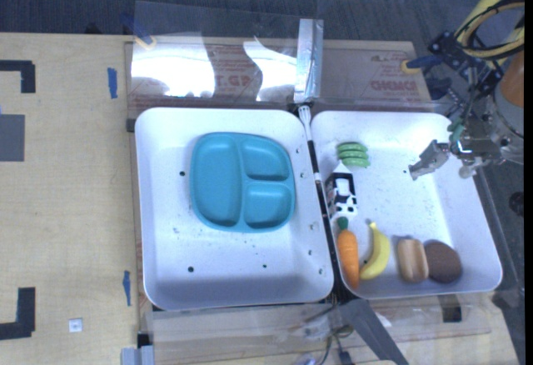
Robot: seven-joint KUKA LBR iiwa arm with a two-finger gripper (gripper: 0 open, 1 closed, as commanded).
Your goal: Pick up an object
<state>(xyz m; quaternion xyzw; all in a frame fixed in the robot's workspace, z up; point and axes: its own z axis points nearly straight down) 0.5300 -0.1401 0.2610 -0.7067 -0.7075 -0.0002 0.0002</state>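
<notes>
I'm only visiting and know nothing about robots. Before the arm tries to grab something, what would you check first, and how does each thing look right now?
1. Things to grab in the right bin: ok. A green toy, a black-and-white toy, a carrot, a banana, a bun and a brown lump lie there.
2. Claw above that bin: ok, at its upper right part.
3. Claw free of any load: ok, nothing hangs from it.
4. Claw over a target: not ok, bare floor lies under it.
5. Room around the targets: not ok, carrot, banana, bun and lump lie close together.
6. Claw opened: cannot tell.
</notes>
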